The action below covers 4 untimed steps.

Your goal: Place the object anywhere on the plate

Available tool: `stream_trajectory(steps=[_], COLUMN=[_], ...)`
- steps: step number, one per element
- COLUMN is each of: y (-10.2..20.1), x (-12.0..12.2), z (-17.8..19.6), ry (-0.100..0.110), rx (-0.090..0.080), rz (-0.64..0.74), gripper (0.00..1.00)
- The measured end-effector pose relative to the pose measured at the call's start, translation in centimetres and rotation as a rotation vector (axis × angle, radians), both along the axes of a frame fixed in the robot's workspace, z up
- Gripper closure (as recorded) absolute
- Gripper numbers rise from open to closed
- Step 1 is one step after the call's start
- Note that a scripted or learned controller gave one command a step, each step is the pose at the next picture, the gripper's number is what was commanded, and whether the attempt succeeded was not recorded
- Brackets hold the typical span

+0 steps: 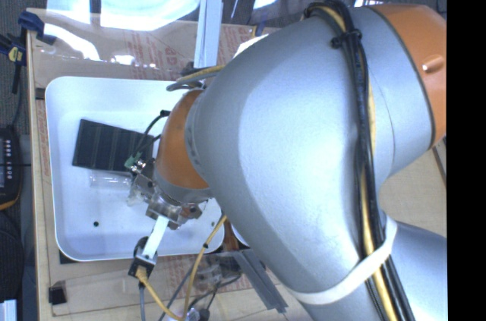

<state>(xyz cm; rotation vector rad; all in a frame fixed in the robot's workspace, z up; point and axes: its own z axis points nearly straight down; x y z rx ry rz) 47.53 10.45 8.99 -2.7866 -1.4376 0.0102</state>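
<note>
One white bin (57,160), shallow with rounded corners, sits on the bench (425,198) at 9 o'clock of the view; its 3 o'clock side is covered by the arm.

One grey arm (304,160) with an orange band (178,152) above the wrist enters from 3 o'clock and takes up the right and centre of the view. A black cable bundle (357,84) runs along its casing. A white strap (357,266) crosses it at 5 o'clock.

One hand (152,194) is low over the bin floor, towards the bin's 4 o'clock. Whether it is wide, narrow or holding anything cannot be told, as the wrist hides it.

One dark ribbed slab (106,145), rectangular and lying flat, is in the bin at 9 o'clock of the hand, near it but apart.

One clear piece (110,179), transparent and hard to outline, lies on the bin floor just at the slab's 6 o'clock edge and just beside the hand. Which of the two is the task's object cannot be told.

One small dark speck (96,223) is on the bin floor at 7 o'clock of the hand.

One yellow cable (190,266) loops below the bin at 6 o'clock.

One upright metal profile (209,31) stands at 12 o'clock behind the bin.

One blue clamp (30,23) is at 10 o'clock on the bench corner.

One black device (7,160) with small buttons is at the 9 o'clock edge.

Reddish print (129,50) on the tan surface behind the bin is too blurred to read.
</note>
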Motion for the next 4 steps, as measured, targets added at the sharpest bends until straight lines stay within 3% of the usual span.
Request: stream_trajectory(steps=[1, 2, 3, 4], y=[-4.6, 1.3, 6.9, 11.3], x=[1.3, 0.4, 5.7, 2.4], z=[10.1, 1.6, -0.1, 0.0], ry=[-0.003, 0.006, 0.005, -0.002], rx=[-0.002, -0.006, -0.007, -0.007], rz=[-0.352, -0.694, -0.685, -0.746], gripper=[0.00, 0.00, 0.00, 0.00])
